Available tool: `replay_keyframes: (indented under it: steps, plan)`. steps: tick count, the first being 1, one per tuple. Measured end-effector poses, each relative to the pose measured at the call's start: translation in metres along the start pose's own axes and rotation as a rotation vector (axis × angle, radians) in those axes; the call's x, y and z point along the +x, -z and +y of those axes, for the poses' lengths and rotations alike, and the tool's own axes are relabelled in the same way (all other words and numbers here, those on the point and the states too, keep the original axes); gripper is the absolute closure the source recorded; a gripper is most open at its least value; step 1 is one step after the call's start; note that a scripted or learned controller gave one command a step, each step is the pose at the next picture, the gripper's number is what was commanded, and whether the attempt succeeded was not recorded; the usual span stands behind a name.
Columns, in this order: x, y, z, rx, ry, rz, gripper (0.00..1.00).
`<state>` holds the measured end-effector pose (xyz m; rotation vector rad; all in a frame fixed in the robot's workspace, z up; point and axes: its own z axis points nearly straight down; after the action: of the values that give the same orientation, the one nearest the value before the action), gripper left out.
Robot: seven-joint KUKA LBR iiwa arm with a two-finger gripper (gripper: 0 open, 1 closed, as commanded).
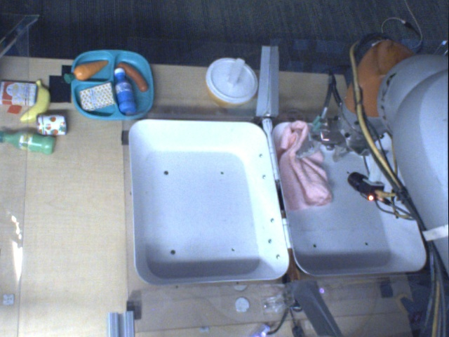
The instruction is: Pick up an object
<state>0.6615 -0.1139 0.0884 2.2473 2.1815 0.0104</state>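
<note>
A crumpled pink cloth [303, 166] lies in the right bin [351, 248], against its left wall and toward the back. My gripper [317, 140] hangs over the cloth's upper right part, reaching in from the right under the grey arm. Its metal tips sit right at the folds of the cloth, and the cloth seems bunched up toward them. The arm's body and cables hide much of the wrist.
The left bin [203, 258] sits beside it, sharing a middle rim. Behind the bins stand a white lidded cup [231, 81] and a blue tray [112, 84] of toy food. Small items [31, 121] lie at the bench's far left. Cables [375, 167] trail over the right bin.
</note>
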Motion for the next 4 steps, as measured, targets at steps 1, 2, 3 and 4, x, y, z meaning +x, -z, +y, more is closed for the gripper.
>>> replay_keyframes:
  steps: [1,2,3,4]
  plan:
    - [0.018,0.002,-0.032,-0.004,0.277,-0.001,0.0]
    - [0.001,0.003,-0.097,-0.003,0.341,0.001,0.0]
    - [0.018,0.001,-0.041,-0.002,0.061,0.001,0.0]
    - [0.024,0.003,-0.089,-0.007,0.154,-0.002,0.0]
